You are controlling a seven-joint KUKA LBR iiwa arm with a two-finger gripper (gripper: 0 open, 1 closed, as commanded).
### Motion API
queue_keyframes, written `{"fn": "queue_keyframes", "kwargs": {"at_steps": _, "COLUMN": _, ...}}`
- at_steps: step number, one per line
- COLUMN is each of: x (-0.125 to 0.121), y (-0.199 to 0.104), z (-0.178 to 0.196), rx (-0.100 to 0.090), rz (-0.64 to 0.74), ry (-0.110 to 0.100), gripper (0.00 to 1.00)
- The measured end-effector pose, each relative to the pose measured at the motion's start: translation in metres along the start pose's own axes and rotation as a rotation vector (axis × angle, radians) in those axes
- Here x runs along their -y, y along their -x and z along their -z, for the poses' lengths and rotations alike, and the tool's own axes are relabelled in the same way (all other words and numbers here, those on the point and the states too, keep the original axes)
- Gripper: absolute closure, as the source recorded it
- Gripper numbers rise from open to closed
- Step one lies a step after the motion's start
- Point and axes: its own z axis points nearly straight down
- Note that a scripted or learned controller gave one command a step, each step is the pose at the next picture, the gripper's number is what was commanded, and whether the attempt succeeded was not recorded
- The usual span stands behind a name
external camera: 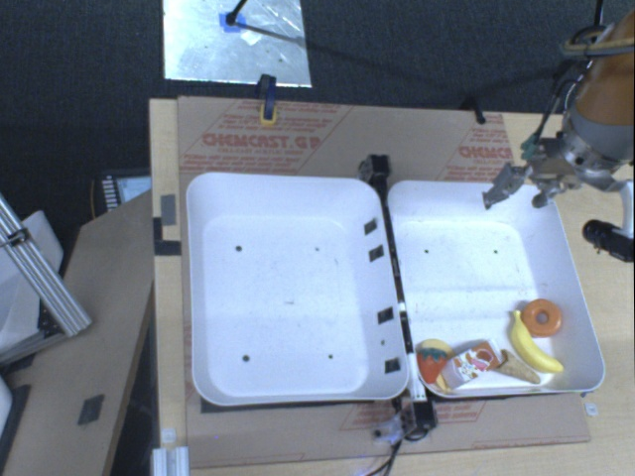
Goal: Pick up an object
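Yellow banana [534, 347] in rt bin [466, 236]; hand [516, 192] open above.

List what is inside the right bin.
The right bin holds a banana, an orange ring, a tomato-like toy, a small packet and a cone-like piece, all clustered at its near edge. Anything beneath them is hidden.

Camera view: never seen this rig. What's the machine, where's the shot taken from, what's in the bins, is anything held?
It is one fixed camera above a bench, looking down at a slant. The arm reaching in from the right is a grey robot with an orange band; its hand has two spread fingers with nothing between them, above the far edge of the right bin. The left bin sits beside it. In the right bin's near corner lie a banana, an orange ring, a tomato-like toy and a small packet.
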Motion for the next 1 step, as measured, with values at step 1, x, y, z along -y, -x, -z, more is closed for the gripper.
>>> {"fn": "queue_keyframes", "kwargs": {"at_steps": 1, "x": 0.0164, "y": -0.0345, "z": 0.1368, "rx": 0.002, "rz": 0.005, "ry": 0.017, "gripper": 0.00}}
